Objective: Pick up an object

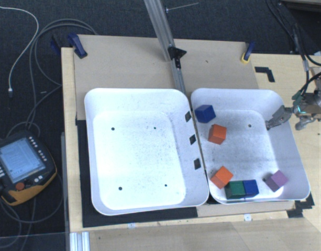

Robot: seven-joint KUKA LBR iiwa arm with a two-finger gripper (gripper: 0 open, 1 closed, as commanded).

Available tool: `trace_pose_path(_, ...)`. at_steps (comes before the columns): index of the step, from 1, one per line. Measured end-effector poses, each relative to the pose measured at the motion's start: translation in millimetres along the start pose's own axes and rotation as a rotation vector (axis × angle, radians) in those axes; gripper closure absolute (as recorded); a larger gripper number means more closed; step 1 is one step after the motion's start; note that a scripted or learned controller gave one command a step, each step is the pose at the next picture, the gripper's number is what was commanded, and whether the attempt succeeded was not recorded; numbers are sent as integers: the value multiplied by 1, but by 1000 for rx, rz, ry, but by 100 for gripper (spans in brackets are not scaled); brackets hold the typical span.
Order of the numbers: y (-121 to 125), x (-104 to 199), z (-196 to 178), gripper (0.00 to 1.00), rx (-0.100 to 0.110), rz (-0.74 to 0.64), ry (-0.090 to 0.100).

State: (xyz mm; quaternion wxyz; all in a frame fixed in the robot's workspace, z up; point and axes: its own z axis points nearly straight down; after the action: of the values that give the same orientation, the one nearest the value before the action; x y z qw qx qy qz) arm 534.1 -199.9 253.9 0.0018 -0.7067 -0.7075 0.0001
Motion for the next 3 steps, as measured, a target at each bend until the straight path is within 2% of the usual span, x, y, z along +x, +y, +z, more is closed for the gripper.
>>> trace_pose_path(1, 1, 0, -11, 100, -4, -1, -1)
trace_pose_path(2, 79, 63, 57, 100, -3, -8, 0)
trace_pose_path(3, 77, 58, 52, 0, -5, -1, -3)
